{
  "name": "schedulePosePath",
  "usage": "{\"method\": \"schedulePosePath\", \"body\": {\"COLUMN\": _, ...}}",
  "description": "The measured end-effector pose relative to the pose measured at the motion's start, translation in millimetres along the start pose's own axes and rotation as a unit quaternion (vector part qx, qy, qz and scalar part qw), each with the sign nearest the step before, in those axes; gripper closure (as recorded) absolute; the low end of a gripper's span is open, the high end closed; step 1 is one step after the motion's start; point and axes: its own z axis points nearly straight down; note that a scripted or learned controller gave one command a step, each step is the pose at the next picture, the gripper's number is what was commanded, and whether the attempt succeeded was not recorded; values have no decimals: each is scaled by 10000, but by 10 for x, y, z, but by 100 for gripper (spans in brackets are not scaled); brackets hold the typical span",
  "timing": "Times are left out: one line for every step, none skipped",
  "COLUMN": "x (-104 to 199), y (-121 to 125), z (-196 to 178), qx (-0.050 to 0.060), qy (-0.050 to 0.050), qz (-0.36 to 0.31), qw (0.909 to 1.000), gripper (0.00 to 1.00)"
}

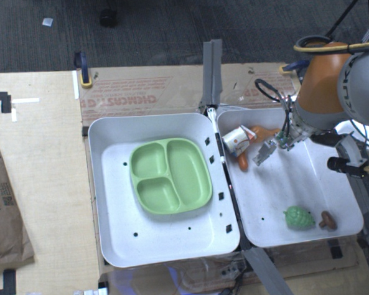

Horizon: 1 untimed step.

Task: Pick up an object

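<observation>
Objects for picking lie in the right bin [336, 184]. Tool [267, 151] sits low over that bin's far left part; whether it is clenched or released cannot be told. Just left of it, a white cup [235, 138] lies on its side against an orange carrot-like piece [243, 161]. Another orange piece [264, 132] lies behind. At the near right, a green berry-shaped toy [298, 218] rests beside a small brown item [327, 221]. The left bin [108, 179] holds a green divided plate [171, 174]. A brown paper bag [4, 204] lies on the bench [41, 152], far left.
</observation>
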Motion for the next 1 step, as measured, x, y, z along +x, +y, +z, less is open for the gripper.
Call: {"method": "schedulePosePath", "body": {"x": 423, "y": -197, "z": -811, "qx": 11, "qy": 7, "qz": 494, "qw": 9988, "gripper": 0}}
